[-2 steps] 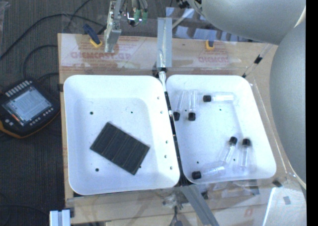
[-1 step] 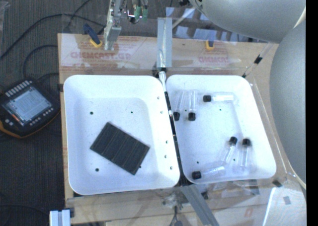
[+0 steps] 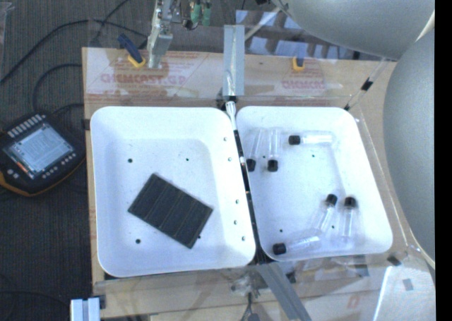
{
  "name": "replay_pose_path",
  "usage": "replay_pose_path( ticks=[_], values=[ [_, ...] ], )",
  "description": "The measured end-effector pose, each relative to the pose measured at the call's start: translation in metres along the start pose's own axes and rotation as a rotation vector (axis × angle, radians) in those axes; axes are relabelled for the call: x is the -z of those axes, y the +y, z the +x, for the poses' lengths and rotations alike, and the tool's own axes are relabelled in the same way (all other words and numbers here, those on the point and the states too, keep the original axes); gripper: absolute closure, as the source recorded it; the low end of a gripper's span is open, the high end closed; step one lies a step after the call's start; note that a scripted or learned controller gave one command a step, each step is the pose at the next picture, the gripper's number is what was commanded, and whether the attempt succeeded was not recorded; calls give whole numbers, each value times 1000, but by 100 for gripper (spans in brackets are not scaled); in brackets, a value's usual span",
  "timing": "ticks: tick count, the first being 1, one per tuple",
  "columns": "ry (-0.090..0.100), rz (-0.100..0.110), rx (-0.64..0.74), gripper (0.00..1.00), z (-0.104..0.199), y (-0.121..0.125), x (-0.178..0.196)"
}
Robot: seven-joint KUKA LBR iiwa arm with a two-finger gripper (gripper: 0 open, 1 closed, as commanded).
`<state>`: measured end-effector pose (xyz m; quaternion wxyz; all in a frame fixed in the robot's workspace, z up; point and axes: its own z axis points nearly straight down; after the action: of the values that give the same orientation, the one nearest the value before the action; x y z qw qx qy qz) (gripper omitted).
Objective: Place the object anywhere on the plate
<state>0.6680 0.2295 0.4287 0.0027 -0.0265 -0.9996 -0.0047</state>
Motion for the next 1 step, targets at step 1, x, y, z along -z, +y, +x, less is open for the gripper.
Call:
replay_pose_path(
  ticks=[1],
  values=[
    [2,-3,0,100,-2,1,7]
  ],
)
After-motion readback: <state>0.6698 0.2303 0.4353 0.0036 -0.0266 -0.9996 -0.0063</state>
